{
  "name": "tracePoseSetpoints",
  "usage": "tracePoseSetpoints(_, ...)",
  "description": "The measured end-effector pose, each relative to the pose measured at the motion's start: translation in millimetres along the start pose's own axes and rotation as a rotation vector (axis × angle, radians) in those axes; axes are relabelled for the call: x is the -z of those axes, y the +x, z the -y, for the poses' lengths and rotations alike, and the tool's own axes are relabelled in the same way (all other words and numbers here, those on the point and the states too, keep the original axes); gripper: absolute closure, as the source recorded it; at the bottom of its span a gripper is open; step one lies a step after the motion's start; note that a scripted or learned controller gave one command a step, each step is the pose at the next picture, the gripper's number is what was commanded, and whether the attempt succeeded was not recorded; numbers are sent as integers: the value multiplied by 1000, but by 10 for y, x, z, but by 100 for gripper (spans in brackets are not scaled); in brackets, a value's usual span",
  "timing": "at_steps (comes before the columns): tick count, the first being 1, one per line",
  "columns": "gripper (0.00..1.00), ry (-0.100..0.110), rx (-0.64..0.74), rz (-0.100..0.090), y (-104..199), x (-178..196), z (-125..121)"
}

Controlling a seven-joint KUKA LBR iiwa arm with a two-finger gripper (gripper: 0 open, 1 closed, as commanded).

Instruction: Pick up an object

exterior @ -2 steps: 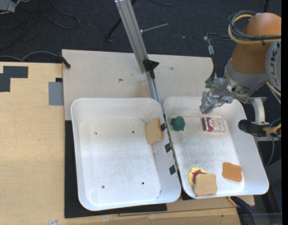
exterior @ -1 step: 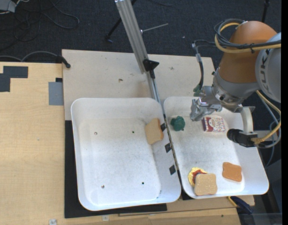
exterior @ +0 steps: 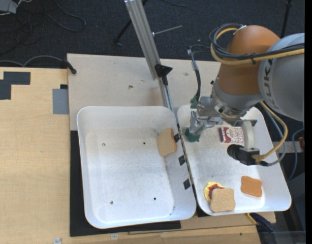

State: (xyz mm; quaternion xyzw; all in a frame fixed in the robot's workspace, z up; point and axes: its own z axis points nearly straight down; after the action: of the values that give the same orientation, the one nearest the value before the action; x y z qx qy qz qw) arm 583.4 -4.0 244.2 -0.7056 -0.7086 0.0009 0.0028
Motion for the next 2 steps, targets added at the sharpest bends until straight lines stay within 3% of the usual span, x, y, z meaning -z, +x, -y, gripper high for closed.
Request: tracePoseSetpoints(2, 100, 2, -1, 1, 785, -12, 368)
